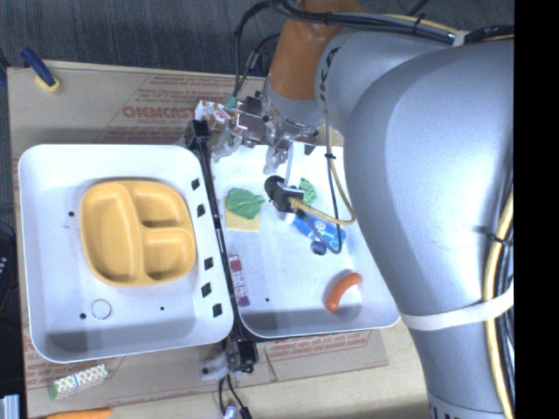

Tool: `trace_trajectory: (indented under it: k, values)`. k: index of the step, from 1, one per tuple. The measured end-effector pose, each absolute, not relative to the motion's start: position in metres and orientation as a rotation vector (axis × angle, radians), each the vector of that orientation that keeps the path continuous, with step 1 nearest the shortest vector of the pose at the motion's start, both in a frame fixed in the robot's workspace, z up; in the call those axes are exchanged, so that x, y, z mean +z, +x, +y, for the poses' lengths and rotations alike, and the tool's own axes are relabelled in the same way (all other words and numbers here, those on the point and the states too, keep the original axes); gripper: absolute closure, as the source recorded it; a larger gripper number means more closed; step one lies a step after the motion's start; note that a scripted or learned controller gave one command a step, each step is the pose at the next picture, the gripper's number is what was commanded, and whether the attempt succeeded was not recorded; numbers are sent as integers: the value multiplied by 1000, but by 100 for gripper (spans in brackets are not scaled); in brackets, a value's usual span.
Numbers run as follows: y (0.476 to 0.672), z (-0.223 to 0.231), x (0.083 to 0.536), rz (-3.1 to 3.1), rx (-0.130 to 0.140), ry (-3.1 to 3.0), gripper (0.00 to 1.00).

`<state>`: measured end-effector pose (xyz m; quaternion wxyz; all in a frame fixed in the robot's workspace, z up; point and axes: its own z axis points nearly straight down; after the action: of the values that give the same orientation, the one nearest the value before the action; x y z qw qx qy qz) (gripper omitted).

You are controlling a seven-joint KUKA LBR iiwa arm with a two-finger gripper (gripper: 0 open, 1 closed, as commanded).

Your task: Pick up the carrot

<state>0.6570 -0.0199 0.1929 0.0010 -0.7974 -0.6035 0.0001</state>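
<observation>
- Over the far end of the right bin, the claw hangs low above the white floor, pointing down from the wrist.
- The arm reaches in from the right. Its broad grey body covers that bin's right side, and the orange band sits just above the wrist at the top of the view.
- I cannot tell how far open the claw is, as the wrist hardware crowds it. Nothing can be seen in its grip.
- The carrot lies in the right bin toward its near right corner, close to the edge of the grey arm body and well apart from the claw.
- It is short and stubby with rounded ends, and it lies at a slant. It is bright orange with a paler sheen on its upper end.
- Between the claw and the carrot lies a blue item. A green leaf rests on a yellow slab near the bin's left wall.
- The left bin holds a yellow divided tray.
</observation>
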Motion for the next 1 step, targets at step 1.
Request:
trace_trajectory:
  k: [1]
  values:
    - [656, -21, 192, -1867, 4, -2523, 0]
